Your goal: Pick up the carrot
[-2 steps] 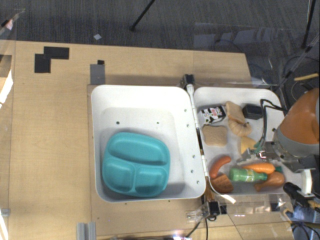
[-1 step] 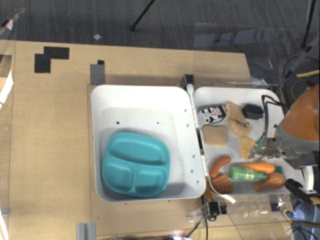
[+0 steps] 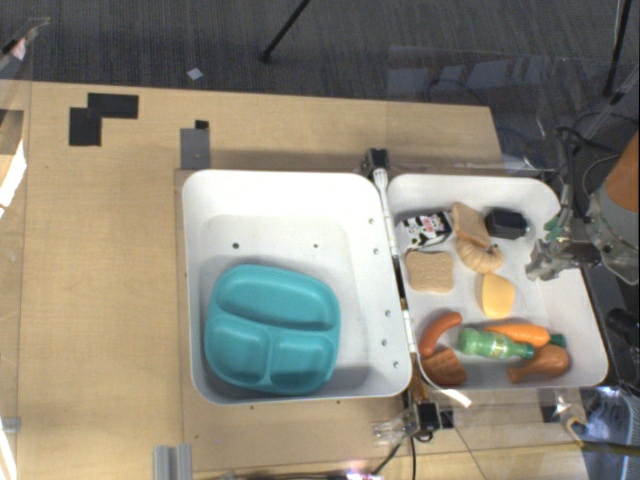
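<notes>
The gripper point(image 3: 548, 260) hangs at the right bin's point(image 3: 590, 313) edge; I cannot tell its state. The carrot point(image 3: 520, 334) lies below it (touching a green bottle point(image 3: 490, 345)), so not yet reached.

I'm looking down on a robotics lab bench: a plain wooden benchtop point(image 3: 100, 288) marked with black tape patches point(image 3: 100, 116), two white bins point(image 3: 290, 193) clamped side by side left of the gripper point(image 3: 548, 258), loose cables point(image 3: 420, 428) along the near edge, and grey carpet point(image 3: 150, 18) beyond.
</notes>
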Motion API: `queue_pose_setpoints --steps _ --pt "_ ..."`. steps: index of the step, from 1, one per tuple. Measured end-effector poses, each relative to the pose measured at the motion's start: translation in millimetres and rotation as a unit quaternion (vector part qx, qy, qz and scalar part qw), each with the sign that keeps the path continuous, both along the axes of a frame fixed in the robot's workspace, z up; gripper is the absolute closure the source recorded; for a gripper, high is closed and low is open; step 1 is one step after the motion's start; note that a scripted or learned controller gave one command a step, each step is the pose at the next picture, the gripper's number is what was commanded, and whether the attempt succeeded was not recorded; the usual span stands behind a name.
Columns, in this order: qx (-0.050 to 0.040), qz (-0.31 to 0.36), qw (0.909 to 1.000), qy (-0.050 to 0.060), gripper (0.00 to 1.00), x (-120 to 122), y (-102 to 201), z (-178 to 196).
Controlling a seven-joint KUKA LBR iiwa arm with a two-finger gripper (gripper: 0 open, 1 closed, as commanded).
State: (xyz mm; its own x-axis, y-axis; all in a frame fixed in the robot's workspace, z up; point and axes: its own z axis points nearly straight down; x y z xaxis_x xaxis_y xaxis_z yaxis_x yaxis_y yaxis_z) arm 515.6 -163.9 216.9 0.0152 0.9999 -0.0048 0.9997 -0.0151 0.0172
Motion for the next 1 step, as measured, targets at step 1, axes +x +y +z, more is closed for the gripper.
queue_pose_setpoints --steps 1 --pt "0.0011 0.0 1.0 0.005 0.0 -2.2 0.0 -4.4"
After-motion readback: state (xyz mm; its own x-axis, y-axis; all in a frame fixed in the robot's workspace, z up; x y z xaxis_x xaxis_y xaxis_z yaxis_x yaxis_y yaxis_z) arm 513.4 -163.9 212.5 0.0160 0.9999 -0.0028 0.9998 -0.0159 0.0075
